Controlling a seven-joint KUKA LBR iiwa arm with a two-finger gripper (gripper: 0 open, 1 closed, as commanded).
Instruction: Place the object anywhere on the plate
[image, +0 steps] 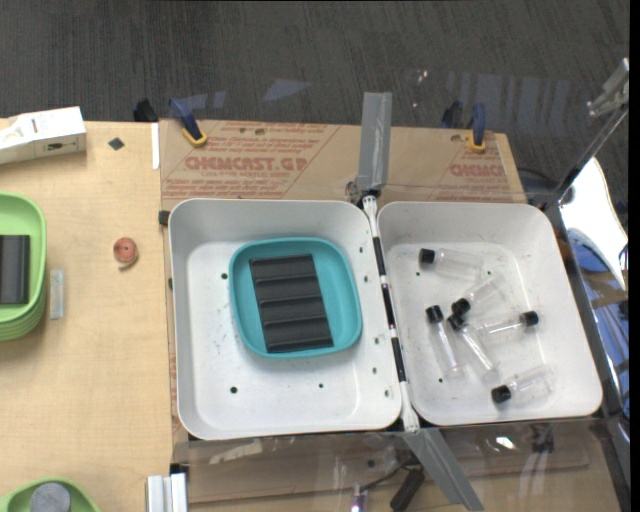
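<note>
One teal plate (345, 300), six capped vials (478, 325)

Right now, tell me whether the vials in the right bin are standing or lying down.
Lying down. The clear vials rest on their sides on the right bin floor, black caps pointing different ways.

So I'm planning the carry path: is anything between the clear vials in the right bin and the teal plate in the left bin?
Only the two bins' adjoining rims lie between them. The clear plastic vials with black caps lie loose in the right white bin; the teal square plate in the left white bin already carries a black ridged block.
</note>
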